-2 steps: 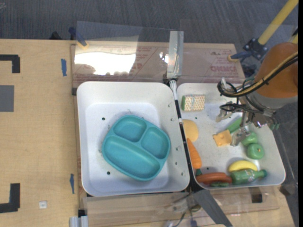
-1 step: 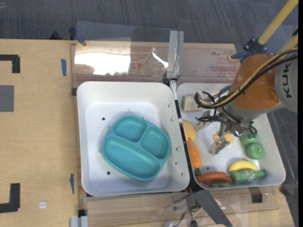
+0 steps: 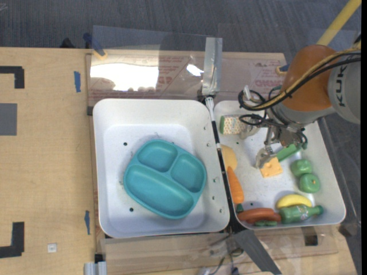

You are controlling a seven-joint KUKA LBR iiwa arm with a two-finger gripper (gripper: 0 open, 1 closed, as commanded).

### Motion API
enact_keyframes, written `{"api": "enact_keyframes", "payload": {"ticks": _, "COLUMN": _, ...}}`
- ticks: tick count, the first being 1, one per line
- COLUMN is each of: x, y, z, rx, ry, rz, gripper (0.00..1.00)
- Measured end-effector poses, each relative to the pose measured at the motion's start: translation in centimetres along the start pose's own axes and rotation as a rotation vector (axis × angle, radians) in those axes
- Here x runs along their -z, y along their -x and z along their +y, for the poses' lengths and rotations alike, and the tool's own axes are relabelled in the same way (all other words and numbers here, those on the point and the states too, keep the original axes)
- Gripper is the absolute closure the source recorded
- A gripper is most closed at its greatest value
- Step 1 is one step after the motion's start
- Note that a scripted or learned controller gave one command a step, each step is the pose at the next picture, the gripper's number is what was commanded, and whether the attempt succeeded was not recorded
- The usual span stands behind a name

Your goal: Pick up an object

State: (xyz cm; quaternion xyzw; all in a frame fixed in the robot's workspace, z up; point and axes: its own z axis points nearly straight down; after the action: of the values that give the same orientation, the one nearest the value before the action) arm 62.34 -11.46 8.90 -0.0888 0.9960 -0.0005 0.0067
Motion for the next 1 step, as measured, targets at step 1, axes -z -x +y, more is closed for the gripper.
{"api": "enact_keyframes", "payload": {"ticks": 1, "x": 0.14, "y": -6.96, "z": -2.43, "rx": 0.094, "ry": -0.002, "rz": 0.003, "gripper": 0.00}}
